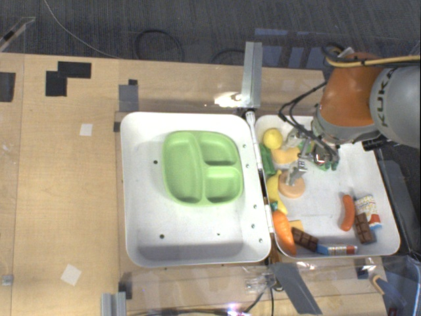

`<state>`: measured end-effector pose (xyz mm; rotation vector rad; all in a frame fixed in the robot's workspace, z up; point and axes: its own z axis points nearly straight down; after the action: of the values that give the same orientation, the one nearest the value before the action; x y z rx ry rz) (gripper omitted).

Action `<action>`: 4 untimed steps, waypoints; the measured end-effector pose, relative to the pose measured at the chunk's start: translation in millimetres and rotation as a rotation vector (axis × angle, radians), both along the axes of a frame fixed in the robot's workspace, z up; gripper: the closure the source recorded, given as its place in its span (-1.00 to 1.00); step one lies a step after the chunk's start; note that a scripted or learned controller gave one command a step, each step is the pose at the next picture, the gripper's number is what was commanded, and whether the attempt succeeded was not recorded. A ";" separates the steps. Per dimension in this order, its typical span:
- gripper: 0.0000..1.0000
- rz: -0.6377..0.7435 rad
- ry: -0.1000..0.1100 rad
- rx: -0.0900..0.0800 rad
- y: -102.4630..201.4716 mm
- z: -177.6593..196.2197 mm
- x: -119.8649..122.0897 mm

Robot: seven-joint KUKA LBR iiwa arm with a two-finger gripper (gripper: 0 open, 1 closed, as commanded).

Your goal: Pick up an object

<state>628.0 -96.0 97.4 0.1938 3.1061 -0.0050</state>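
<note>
The grey arm with its orange band (348,97) reaches in from the right over the far part of the right-hand shallow white bin (388,239); its two-finger gripper (299,171) hangs low over the bin's left half, and whether the claw is spread or pressed together cannot be told, since the metal parts blur into the clutter beneath. Directly under the gripper lies a small round tan disc-shaped object (293,188), touching or just below the tip; nothing is plainly seen pinched. Just left of it, along the bin's left wall, sit a yellow lemon-like ball (272,137), a pale yellow lump (285,155), a green strip (266,160) and a yellow piece (272,188); nearer, at the near-left corner, lie an orange carrot-shaped toy (283,232) and a brown chocolate-like bar (304,240); toward the right lie an orange-red sausage shape (346,212) and a second brown bar (363,228). The left-hand shallow white bin (141,236) holds a light green plastic divided tray (200,166) near its middle, well apart from the gripper.
</note>
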 end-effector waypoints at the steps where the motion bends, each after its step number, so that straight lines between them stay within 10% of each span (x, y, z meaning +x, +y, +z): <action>1: -1.00 -0.127 -0.001 0.006 5.0 -0.5 -49.3; 2: -1.00 -0.069 0.014 0.004 -35.2 21.5 24.1; 3: -1.00 -0.188 0.011 0.009 13.5 -6.0 15.9; 4: -1.00 -0.152 0.012 0.007 -5.0 -6.9 -55.9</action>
<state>572.1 -101.0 90.6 0.4303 3.0949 0.0005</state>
